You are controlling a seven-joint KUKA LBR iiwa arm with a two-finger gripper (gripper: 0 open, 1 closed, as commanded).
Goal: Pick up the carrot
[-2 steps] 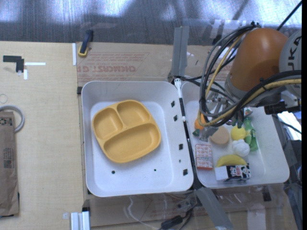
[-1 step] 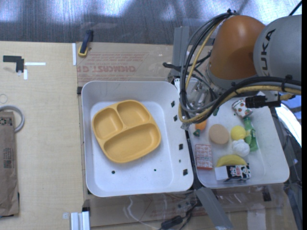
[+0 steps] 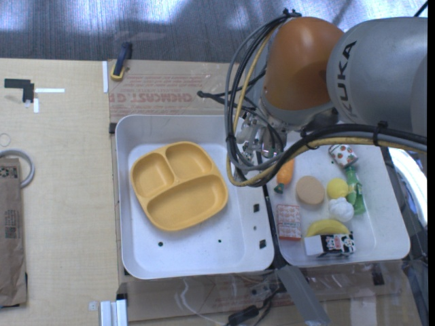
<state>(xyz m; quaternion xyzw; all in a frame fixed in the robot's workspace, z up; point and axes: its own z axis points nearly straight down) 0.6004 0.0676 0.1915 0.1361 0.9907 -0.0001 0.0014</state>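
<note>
The left bin has bare white floor along its 6 o'clock edge, and its yellow divided plate sits toward 10 o'clock. The right bin is crowded. The carrot lies at its 9 o'clock side, just beside the wall between the bins, partly under the arm and its loops of black cable. The gripper hangs at the carrot's 10 o'clock, but its state cannot be told through the cables. Letters "KUKA" run along the grey arm; the cardboard at 12 o'clock bears red mirrored print. Near the carrot lie a tan disc, a lemon, a banana, and a red-printed packet.
</note>
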